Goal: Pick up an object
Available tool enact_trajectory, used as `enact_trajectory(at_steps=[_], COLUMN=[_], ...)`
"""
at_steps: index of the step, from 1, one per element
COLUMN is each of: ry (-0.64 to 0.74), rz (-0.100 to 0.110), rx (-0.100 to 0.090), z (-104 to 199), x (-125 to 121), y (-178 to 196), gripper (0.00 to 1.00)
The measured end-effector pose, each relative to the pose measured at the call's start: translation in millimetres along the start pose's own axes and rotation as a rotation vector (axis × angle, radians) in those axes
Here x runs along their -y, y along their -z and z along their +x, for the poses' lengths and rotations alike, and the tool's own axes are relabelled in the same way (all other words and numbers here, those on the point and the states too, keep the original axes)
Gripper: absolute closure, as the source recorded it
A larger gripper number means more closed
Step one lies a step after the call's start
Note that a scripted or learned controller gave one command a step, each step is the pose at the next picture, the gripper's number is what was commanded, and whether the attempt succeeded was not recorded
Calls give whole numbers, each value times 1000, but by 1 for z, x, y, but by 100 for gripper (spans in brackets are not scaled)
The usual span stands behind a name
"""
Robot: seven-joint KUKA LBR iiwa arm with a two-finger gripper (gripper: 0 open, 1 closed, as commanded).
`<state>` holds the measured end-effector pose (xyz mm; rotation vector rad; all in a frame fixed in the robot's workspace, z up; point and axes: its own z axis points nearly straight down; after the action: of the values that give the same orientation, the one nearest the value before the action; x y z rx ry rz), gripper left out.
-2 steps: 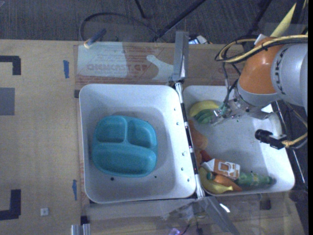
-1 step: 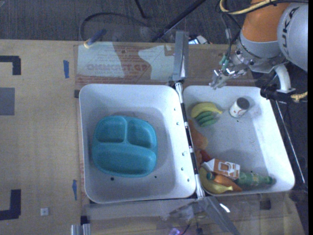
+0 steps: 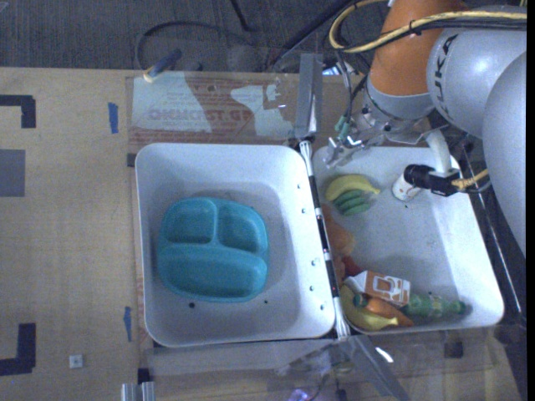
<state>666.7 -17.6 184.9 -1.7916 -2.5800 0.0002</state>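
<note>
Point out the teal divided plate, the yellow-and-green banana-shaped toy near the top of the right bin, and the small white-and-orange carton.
Teal divided plastic plate (image 3: 213, 249), camera view, centre ridge.
Yellow-and-green banana-shaped toy (image 3: 351, 194), camera view, middle of the bunch.
Small white-and-orange carton (image 3: 382, 287), camera view, printed front face.

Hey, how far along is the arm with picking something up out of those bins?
Nothing looks picked up yet. The end effector sits at the far edge of the right bin, just above the green and yellow toy, with nothing visibly in it. The carton and other toys lie in the near corner, and the blue tray rests in the left bin. The grasp and lift are left.
</note>
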Motion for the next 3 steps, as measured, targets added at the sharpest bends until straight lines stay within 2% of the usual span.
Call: enact_trajectory(at_steps=[1,2,3], ry=[0,12,-193], rz=[-1,0,-3], rx=[1,0,2], z=[0,50,12], x=[0,72,24], y=[1,0,42], gripper=[0,0,0])
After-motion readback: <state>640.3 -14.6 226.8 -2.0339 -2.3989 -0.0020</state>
